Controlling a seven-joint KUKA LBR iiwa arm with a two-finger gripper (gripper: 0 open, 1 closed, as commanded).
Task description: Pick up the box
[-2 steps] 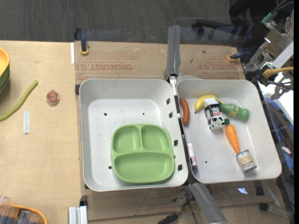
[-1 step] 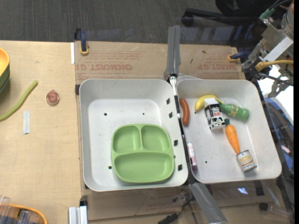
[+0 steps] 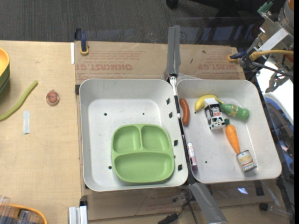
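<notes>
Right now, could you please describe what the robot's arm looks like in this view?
At the top right, what seems to be the arm is pale grey and white angular hardware. A yellow cable runs across it, a small green connector sits above, and thin dark wires hang below. No markings are legible.

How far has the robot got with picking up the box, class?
Nothing looks done yet: the small milk carton box lies in the right bin between the banana, green bottle and carrot. Nothing is in hand. Left: reach in, grip the box and lift it.
</notes>
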